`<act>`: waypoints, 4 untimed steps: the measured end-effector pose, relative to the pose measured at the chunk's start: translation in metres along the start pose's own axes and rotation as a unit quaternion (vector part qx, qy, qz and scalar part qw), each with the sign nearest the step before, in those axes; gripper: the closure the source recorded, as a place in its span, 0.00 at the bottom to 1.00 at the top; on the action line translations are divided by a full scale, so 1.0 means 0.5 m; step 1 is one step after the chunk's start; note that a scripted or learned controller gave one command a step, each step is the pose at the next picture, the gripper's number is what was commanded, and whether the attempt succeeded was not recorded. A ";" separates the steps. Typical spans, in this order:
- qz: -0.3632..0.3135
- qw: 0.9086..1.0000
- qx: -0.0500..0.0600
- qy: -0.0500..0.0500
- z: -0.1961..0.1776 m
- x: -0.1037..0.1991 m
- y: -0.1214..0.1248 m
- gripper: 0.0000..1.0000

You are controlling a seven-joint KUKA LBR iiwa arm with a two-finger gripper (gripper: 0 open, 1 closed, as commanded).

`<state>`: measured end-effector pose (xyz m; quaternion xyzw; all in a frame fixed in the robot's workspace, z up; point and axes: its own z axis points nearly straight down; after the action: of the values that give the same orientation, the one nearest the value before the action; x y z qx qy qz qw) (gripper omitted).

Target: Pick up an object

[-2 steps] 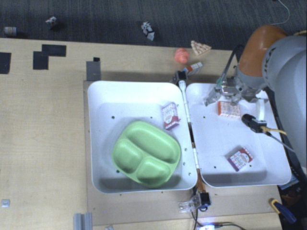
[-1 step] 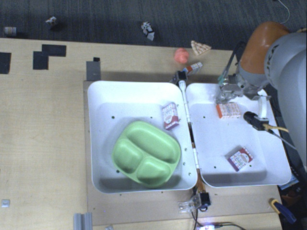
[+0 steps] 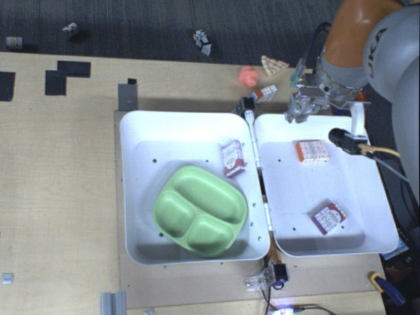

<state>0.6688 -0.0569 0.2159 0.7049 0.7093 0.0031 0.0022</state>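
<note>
My gripper (image 3: 296, 113) hangs over the far edge of the right bin (image 3: 367, 195), with nothing visibly between its fingers. An orange and white packet (image 3: 312, 151) lies in the right bin just in front of the gripper. A red and white wrapped packet (image 3: 328, 218) lies nearer the bin's front. In the left bin (image 3: 138, 176) sits a green divided plate (image 3: 199, 209), and a small red and white packet (image 3: 232, 159) leans near the right wall.
Beyond the bins on the bench lie a pink ball (image 3: 249, 77), a wedge-shaped toy (image 3: 273, 65) and a small red and white tube (image 3: 264, 94). Black patches (image 3: 65, 75) mark the bench at far left.
</note>
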 end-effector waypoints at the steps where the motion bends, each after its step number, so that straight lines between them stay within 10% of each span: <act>1: 0.000 1.000 0.001 -0.001 0.003 -0.002 -0.001 0.00; 3: 0.001 1.000 -0.007 -0.003 0.247 -0.079 -0.071 0.00; 4: 0.001 1.000 -0.010 -0.005 0.223 -0.081 -0.068 1.00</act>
<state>0.6361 -0.0973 0.1042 0.7058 0.7082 0.0069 0.0131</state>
